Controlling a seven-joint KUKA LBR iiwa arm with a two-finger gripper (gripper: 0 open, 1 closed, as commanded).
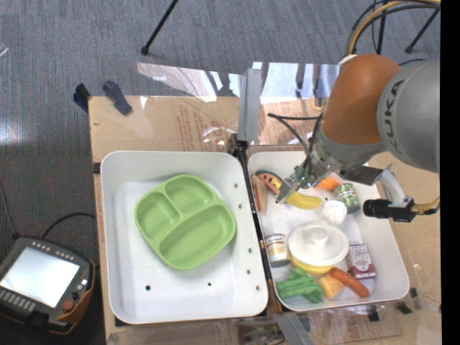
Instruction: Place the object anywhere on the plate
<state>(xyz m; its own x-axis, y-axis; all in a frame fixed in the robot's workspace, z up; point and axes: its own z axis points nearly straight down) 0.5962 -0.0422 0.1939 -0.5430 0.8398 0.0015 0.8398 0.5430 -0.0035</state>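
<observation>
The gripper hangs low in the right bin, just over the toy banana; whether its jaws are spread I cannot tell. Picking looks underway. Next: lift the banana, carry left to the green divided plate.

My gripper hangs over the right bin beside the banana; the green plate lies in the left bin.

I count two white bins on the tabletop, one green plate, one banana, one carrot, two small cans (possibly more), and one lidded bowl.
</observation>
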